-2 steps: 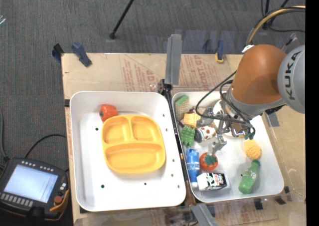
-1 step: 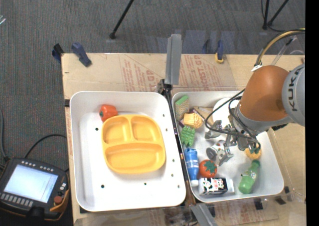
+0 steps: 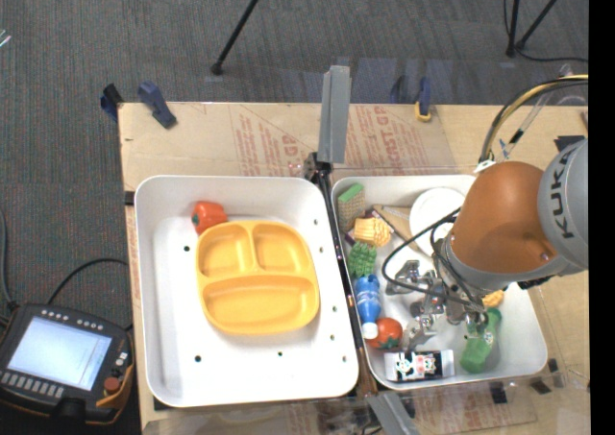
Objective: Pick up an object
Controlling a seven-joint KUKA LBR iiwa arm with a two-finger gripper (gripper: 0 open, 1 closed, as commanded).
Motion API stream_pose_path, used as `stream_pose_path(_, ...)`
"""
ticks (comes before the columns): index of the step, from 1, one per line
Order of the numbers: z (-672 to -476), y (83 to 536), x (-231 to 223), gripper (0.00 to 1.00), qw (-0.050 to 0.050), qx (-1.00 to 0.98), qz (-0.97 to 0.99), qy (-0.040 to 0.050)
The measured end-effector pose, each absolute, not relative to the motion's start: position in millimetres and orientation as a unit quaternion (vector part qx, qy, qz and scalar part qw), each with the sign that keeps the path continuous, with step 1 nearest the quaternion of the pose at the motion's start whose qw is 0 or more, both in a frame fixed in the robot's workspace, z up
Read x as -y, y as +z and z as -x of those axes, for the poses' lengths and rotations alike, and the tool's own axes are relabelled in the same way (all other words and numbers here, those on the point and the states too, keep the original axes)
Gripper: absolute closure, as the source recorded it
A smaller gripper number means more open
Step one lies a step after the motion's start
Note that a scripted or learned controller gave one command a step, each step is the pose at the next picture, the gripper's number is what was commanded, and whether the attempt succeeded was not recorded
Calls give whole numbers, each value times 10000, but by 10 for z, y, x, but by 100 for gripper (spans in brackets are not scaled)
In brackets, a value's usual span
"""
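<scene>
From my remote station I see the jaws (image 3: pixel 444 313), their state impossible to tell, low in the right bin (image 3: pixel 534 327) among a green bottle (image 3: pixel 478 349), blue bottle (image 3: pixel 366 297) and, farther back, a white plate (image 3: pixel 432 209).

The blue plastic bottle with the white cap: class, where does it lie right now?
In the camera view, the blue plastic bottle lies in the right white bin, along its left wall, just below the green bumpy toy and above the red round toy.
</scene>
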State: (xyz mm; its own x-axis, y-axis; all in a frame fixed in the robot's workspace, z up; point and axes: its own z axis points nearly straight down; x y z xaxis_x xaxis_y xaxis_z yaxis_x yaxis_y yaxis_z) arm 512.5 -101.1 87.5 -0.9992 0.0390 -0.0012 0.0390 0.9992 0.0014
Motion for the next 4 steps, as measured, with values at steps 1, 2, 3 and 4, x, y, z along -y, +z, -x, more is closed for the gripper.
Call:
stream_pose_path(1,-5640,878,868,0,12,-9999,-167,6)
stream_pose_path(2,-5690,881,809,0,18,-9993,364,1)
stream_pose_path(3,-5204,872,1378,0,-2,-9993,387,2)
stream_pose_path(4,-5067,923,898,0,115,-9958,904,-21)
